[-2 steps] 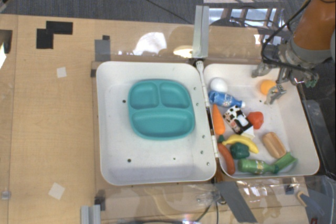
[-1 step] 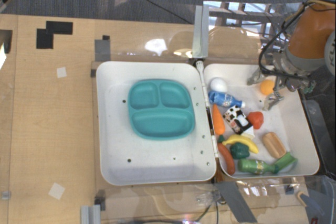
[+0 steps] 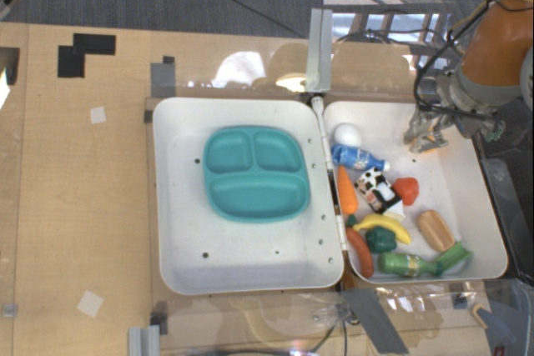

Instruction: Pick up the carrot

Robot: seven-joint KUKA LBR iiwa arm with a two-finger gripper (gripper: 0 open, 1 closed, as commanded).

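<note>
My fingers (image 3: pixel 426 137) hung over the far right part of the right bin (image 3: pixel 484 204). They were small and blurred, so I could not tell how far apart they stood, and I saw nothing between them. The carrot (image 3: pixel 346 191) lay well apart from me against the bin's left wall, just beside a black-and-white toy (image 3: pixel 377 189). A blue bottle (image 3: pixel 355 156) and a white egg (image 3: pixel 346 134) sat beyond it. Nearer were a banana (image 3: pixel 385 227), a red pepper-like piece (image 3: pixel 360 252), a bread roll (image 3: pixel 435 229) and green vegetables (image 3: pixel 421 264) I could not name. The left bin (image 3: pixel 179 204) held a teal divided plate (image 3: pixel 254 173). Both bins rested on the pale wooden counter (image 3: pixel 75 204).
</note>
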